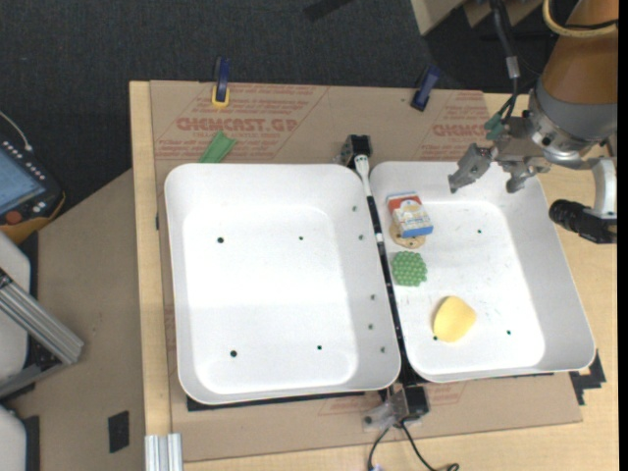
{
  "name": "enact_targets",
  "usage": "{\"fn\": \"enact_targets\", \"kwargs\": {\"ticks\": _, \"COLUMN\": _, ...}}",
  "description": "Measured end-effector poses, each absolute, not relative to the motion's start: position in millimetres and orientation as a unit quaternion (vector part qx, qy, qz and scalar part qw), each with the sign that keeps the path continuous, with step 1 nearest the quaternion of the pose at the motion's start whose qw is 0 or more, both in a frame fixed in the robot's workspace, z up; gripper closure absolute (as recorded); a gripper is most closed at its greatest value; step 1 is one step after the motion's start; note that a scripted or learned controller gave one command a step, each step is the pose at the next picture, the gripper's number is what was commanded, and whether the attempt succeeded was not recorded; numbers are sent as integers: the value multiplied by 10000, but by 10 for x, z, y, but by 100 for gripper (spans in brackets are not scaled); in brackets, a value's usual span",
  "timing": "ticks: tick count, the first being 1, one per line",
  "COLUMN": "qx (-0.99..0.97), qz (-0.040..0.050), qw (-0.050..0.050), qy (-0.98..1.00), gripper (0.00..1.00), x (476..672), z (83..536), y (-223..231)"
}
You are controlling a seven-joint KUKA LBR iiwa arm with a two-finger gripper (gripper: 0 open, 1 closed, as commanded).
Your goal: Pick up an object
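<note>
Open and empty, our claw (491, 170) hovers over the right bin's (549, 263) far edge. We should drop straight over the small carton (409, 217) near the divider, then close squarely.

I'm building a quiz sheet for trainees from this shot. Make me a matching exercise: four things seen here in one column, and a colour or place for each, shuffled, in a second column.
Things:
1. small carton
2. round textured ball
3. rounded lump
4. gripper

Descriptions:
A. yellow, toward the right bin's near edge
B. above the right bin's far edge, fingers spread
C. green, at the right bin's left wall
D. white with red and blue print

Pairs: 1-D, 2-C, 3-A, 4-B
</note>
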State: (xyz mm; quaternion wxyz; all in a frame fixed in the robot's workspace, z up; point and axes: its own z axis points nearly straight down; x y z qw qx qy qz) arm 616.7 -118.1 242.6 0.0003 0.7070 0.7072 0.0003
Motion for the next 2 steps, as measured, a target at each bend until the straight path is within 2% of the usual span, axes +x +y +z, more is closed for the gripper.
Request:
{"fn": "enact_targets", "kwargs": {"ticks": 1, "qx": 7057, "qz": 1, "qw": -21, "qy": 7085, "gripper": 0, "x": 5504, "z": 2790, "y": -703}}
{"fn": "enact_targets", "kwargs": {"ticks": 2, "qx": 7065, "qz": 69, "qw": 85, "qy": 7077, "gripper": 0, "x": 5170, "z": 4774, "y": -723}}
